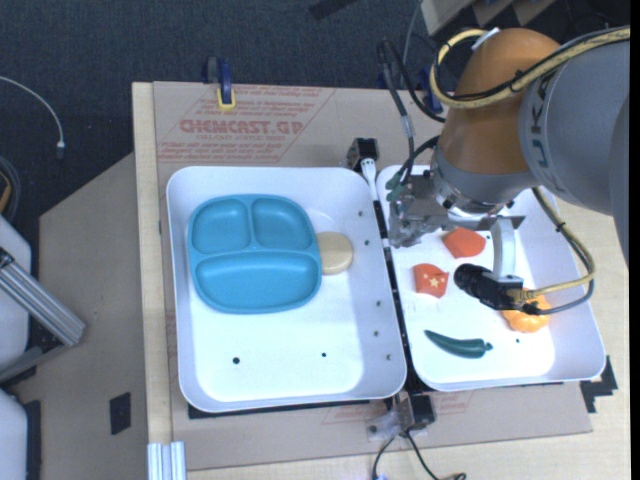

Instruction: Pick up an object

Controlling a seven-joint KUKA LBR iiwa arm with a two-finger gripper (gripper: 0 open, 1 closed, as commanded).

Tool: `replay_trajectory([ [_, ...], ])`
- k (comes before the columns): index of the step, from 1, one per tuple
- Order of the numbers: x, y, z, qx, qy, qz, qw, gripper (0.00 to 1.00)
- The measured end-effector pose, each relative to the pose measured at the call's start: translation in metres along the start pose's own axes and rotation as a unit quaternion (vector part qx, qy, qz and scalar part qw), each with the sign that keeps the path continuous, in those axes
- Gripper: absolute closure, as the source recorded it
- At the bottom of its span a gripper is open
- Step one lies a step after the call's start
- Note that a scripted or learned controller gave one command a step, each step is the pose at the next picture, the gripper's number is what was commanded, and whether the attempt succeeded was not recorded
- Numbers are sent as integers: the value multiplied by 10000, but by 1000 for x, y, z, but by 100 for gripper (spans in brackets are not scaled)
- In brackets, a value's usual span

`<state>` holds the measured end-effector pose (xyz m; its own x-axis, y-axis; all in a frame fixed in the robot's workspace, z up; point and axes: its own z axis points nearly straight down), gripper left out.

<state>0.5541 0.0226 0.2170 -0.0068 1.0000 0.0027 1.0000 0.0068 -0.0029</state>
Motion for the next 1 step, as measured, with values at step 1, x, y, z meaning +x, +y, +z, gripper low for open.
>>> replay_trajectory([
  [1,61,-7,6,3,-5,1,10000,100],
])
